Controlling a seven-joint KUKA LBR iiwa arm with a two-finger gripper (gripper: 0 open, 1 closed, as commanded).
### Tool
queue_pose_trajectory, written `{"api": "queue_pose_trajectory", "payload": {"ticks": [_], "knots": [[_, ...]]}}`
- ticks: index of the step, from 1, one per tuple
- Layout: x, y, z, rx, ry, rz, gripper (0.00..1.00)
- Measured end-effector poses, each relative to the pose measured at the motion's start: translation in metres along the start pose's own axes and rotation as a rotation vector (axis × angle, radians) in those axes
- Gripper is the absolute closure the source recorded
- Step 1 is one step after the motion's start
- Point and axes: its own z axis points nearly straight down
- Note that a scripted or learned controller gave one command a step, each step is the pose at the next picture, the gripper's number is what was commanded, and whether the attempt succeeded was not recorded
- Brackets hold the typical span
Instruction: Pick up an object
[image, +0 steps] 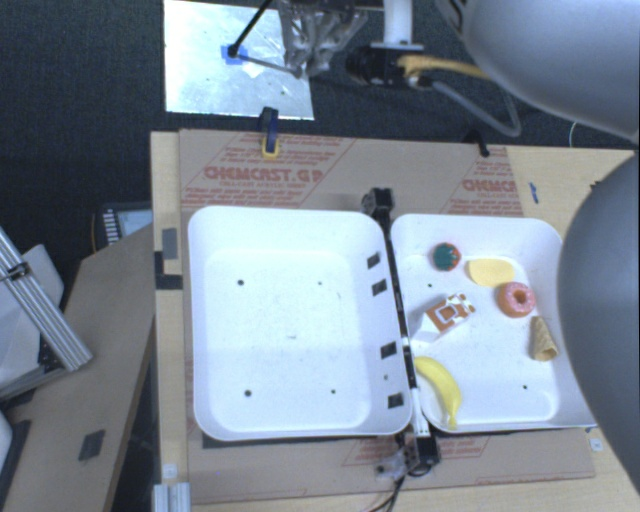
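The right bin (480, 410) holds several small items. A green and red round piece (446, 257) lies near its back, with a pale yellow oval (491, 271) beside it. A pink donut (516, 299) and a tan cone (542, 339) lie toward the right wall. An orange and white block (451, 313) sits near the divider, and a yellow banana (441, 389) lies at the front left corner. My gripper (308, 58) hangs high at the top of the view, beyond the bench's far edge and far from every item.
The left bin (205, 300) stands beside the right one on a brown board (300, 170). A big blurred grey arm link (605, 330) covers the right bin's right edge. A shiny metal plate (210, 60) lies behind the bench.
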Motion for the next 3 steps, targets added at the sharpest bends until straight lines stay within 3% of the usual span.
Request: {"api": "queue_pose_trajectory", "payload": {"ticks": [1, 2, 3], "knots": [[0.0, 0.0, 0.0, 0.0, 0.0, -0.001, 0.0], [0.001, 0.0, -0.011, -0.002, 0.001, -0.006, 1.0], [0.001, 0.0, -0.011, -0.001, 0.001, -0.007, 0.0]]}}
